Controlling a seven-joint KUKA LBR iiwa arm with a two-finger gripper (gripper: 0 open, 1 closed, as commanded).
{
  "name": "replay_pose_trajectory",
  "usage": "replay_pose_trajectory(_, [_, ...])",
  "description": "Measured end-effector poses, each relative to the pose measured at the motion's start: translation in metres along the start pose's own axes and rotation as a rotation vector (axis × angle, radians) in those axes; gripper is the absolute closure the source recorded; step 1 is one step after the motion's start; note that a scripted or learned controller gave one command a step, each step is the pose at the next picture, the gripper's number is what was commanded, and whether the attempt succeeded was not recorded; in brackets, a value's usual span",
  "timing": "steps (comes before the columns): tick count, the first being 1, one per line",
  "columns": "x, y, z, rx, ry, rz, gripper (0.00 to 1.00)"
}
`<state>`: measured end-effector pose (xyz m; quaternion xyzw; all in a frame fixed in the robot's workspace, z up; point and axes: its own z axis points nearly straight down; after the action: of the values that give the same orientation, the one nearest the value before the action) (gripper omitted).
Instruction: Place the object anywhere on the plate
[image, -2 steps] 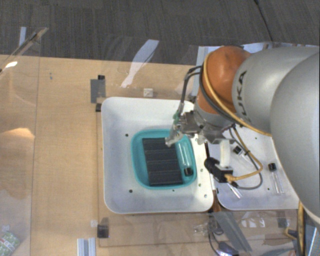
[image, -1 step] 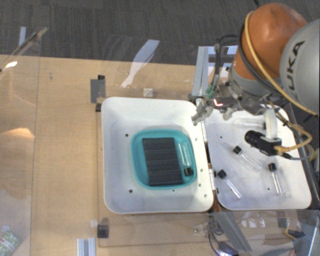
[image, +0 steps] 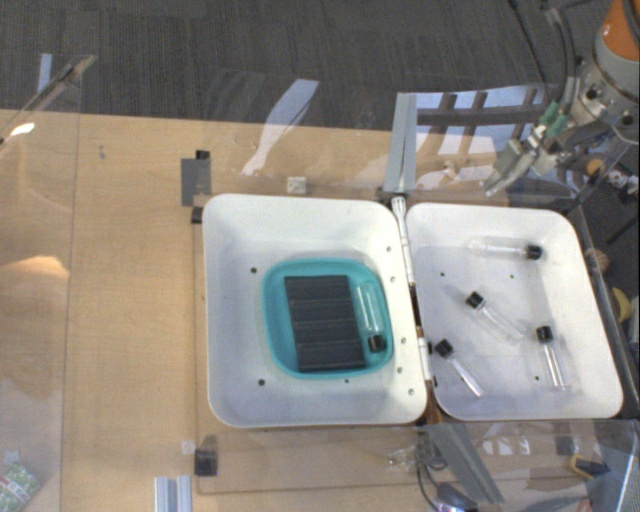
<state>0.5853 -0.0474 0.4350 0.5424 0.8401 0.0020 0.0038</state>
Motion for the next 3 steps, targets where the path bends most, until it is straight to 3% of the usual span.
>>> replay_pose_trajectory(1, [0.024,-0.095,-0.002,0.001,0.000,0.374,0.00])
replay_pose_trajectory(2, [0.126,-0.050,0.057,0.003,0.001,0.582,0.00])
replay_pose_trajectory(3, [0.127,-0.047,0.046,-0.002,0.001,0.575,1.00])
